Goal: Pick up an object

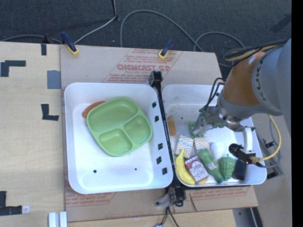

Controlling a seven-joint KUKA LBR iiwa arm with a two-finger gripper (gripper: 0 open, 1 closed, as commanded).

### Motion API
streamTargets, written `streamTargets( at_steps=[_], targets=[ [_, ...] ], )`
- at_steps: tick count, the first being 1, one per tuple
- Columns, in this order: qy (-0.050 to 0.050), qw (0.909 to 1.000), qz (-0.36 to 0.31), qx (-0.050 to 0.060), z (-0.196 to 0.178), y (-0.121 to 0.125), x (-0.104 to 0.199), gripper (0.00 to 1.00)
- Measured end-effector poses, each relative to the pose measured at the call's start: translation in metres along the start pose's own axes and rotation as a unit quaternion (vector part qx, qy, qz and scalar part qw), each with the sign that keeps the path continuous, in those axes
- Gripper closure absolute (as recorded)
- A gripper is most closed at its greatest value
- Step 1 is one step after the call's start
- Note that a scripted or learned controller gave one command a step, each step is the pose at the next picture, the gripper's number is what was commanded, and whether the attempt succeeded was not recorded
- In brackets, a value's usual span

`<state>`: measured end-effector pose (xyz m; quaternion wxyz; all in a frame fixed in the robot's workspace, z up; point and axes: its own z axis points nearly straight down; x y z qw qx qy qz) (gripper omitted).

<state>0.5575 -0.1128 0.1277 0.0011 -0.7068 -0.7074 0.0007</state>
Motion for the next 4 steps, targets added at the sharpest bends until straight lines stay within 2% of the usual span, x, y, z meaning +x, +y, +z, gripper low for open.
streamTargets(
  at_steps=[1,2,3,4],
  targets=[
    [0.000,1.0000,0.000,0.000,0.000,0.000,0.000,0.00],
    [0.002,1.0000,-0.001,-0.003,0.039,0.004,-0.002,0.00],
    [-0.001,1.0000,0.000,-0.009,0.038,-0.060,-0.037,0.00],
    [0.000,1.0000,0.000,-0.001,-0.086,-0.073,0.002,0.00]
  ],
)
